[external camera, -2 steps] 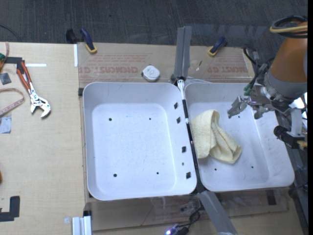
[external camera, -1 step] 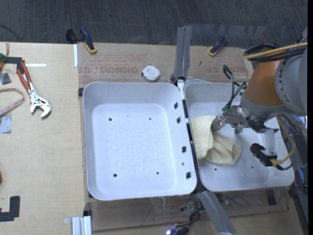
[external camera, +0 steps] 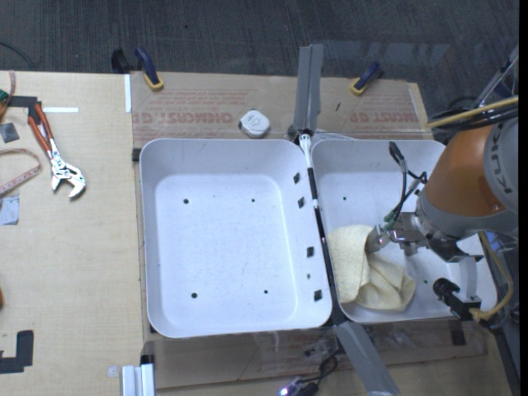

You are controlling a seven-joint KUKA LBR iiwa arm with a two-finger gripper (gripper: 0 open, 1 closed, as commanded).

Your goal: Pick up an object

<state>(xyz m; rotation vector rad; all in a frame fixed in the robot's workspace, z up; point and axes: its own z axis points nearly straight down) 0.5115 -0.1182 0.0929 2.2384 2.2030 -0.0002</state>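
A crumpled pale yellow cloth (external camera: 363, 266) lies in the right bin (external camera: 355, 180), against its left wall and front edge. My gripper (external camera: 381, 239) reaches in from the right and sits low at the cloth's upper right edge, touching or just above it. The grey wrist and orange band (external camera: 462, 176) rise behind it and hide the bin's right side.
The left bin (external camera: 227, 238) sits beside the right one, sharing a middle wall. A wrench (external camera: 56, 159) lies on the bench at far left. A small white round object (external camera: 255, 123) rests behind the bins. Clamps hold the cardboard at the back.
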